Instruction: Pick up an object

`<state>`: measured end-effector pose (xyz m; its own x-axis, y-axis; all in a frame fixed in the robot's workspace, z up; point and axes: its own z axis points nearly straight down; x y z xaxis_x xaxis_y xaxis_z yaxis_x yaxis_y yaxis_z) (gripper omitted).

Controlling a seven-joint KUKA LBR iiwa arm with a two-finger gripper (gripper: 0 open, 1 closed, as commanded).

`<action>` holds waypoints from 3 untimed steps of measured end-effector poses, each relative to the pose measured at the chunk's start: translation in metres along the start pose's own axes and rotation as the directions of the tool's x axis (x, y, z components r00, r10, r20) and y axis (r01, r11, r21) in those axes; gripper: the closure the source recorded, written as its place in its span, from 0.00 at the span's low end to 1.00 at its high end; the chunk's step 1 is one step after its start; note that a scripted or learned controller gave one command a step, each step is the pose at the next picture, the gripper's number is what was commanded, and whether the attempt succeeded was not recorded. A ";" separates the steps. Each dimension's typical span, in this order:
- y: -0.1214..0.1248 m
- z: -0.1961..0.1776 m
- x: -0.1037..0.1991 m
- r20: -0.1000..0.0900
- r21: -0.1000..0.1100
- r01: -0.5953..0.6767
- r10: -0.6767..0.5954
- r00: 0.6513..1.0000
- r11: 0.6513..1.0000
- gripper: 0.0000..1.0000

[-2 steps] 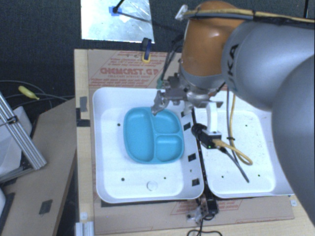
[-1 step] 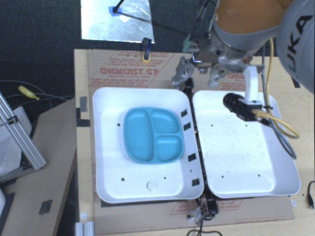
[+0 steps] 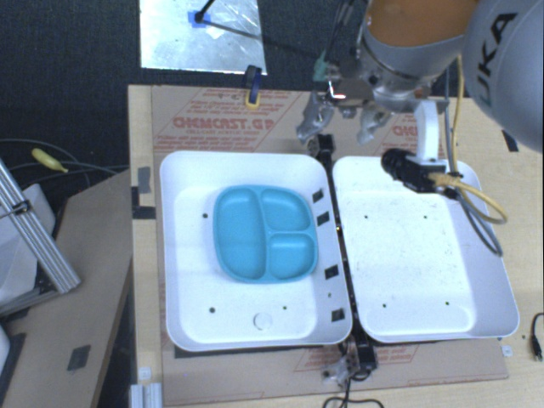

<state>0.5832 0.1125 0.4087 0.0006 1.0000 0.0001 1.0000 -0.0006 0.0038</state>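
Two white bins sit side by side, and the left bin (image 3: pixel 183 313) holds the one candidate for picking: a blue divided plate (image 3: pixel 263 234), lying flat near its middle, compartments up, so only its thin rim offers a grip. Seen from that plate, the gripper (image 3: pixel 344 127) hangs up and to the right, beyond the bins' far edge and over the brown board (image 3: pixel 212 119), well apart from it. Its fingers look spread with nothing between them, probably parked high to keep both bins clear.
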 end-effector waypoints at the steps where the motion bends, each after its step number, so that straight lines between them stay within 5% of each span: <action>1: -0.035 -0.108 0.027 -0.005 -0.009 0.008 -0.008 1.000 1.000 0.00; 2: -0.099 -0.103 0.043 -0.002 0.003 0.008 -0.008 1.000 1.000 0.00; 3: -0.097 -0.028 0.087 0.001 0.008 0.008 -0.008 1.000 1.000 0.00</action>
<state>0.4860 0.2000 0.4367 -0.0077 1.0000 -0.0005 1.0000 0.0077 -0.0038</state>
